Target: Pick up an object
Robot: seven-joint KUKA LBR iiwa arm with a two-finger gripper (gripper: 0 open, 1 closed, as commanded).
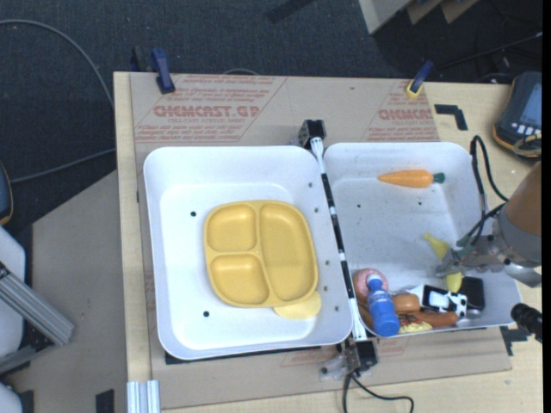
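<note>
In the right bin [387, 222], my gripper [461, 263] hangs low near the right wall, coming off the grey arm [523, 231] at the right edge. Just to its left lies a small yellow piece [436, 245], and another bit of yellow [454, 282] shows right beneath it. A black-and-white toy [448, 300] sits just in front of the gripper. Along the front wall lie a blue bottle [382, 311], a pink object [370, 280] and an orange-brown toy [408, 303]. An orange carrot [406, 178] lies apart at the back of the bin.
The left bin [172, 231] holds a yellow divided plate [258, 252] with a pale yellow disc [300, 307] tucked under its front corner. Cables run along the right bin's right wall [479, 179]. A yellow-and-black device [522, 119] sits off the bench at far right.
</note>
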